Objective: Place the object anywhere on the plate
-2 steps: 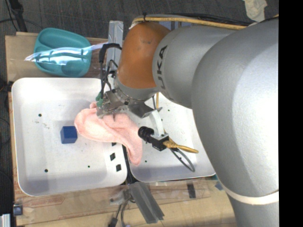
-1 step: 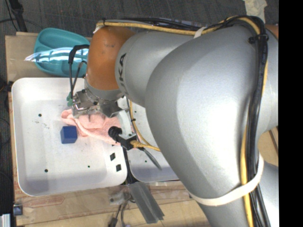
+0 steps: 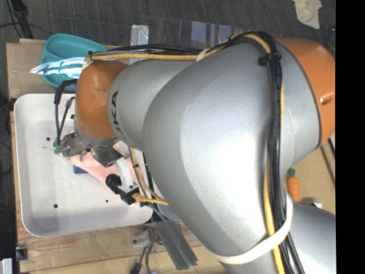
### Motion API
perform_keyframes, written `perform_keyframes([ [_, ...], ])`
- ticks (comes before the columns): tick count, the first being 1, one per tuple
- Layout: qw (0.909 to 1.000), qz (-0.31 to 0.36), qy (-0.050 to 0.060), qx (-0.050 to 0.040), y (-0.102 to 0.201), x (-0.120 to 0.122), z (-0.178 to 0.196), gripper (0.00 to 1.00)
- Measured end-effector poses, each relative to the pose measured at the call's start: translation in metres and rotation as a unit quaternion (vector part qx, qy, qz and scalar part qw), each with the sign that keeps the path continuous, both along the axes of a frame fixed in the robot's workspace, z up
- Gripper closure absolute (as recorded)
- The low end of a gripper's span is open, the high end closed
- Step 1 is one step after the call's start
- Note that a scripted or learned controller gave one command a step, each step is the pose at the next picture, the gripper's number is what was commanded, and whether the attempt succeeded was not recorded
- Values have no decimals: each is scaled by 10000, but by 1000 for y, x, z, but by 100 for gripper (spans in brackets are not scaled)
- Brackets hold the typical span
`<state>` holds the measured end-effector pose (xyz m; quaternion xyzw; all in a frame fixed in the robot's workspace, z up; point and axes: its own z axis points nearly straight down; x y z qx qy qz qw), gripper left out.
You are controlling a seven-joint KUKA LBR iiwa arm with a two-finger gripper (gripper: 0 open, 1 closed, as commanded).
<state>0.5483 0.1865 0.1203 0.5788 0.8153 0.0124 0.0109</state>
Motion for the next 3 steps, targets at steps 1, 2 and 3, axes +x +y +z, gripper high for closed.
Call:
perform_keyframes([
  [1, 9990, 407, 167, -49, -25, 19, 57, 100],
  [2, 9985, 516, 167, -50, -59, 74, 40, 100],
  [3, 9997, 191, 167, -44, 8, 42, 72, 100],
])
